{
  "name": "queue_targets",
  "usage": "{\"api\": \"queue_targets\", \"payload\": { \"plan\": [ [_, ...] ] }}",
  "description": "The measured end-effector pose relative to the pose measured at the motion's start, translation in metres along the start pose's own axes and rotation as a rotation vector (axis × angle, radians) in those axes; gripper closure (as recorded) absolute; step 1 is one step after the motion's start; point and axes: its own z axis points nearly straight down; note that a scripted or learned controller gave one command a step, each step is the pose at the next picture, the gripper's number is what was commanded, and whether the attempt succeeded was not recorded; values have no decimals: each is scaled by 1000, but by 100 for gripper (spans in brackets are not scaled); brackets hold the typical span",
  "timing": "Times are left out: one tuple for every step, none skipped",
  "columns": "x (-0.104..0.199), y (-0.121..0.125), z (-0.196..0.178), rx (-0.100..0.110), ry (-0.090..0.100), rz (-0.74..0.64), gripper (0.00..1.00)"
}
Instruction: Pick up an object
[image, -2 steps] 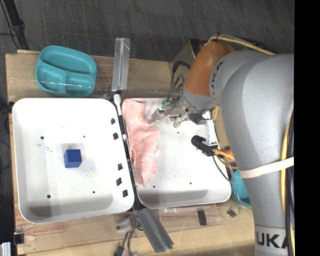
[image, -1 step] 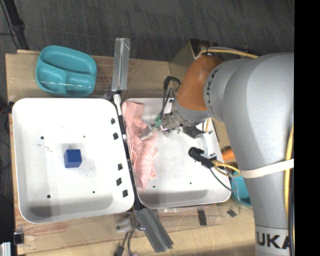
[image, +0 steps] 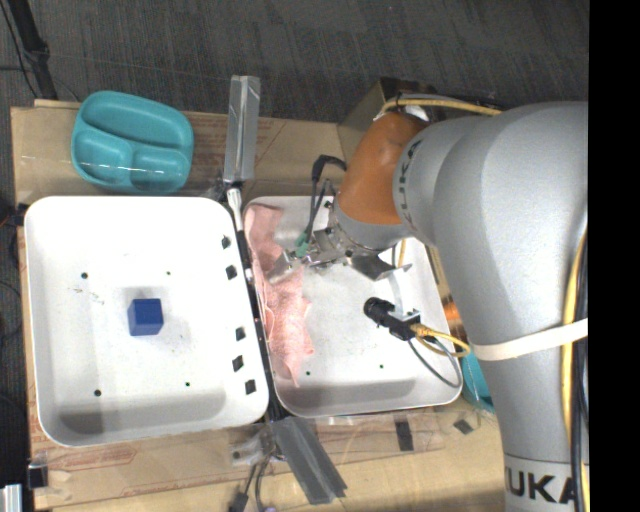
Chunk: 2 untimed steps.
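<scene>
Pink cloth against the left wall of the right bin, with the gripper low over its upper part.

The pink cloth is soft, crumpled and thin, a long strip whose long axis runs from the bin's far corner toward its near edge, lying along the left wall of the right bin, a shallow white tray with rounded corners. The gripper sits just right of the cloth's upper half; whether it is open, closed or pinching fabric cannot be told. Left of that bin, the left bin holds a small blue cube, well apart from the cloth. Beyond the left bin rests a glossy teal tray with moulded compartments.
</scene>
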Motion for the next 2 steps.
{"api": "queue_targets", "payload": {
  "plan": [
    [0, 0, -10, 1, 1, -4, 100],
    [39, 53, -139, -1, 0, 98, 100]
  ]
}}
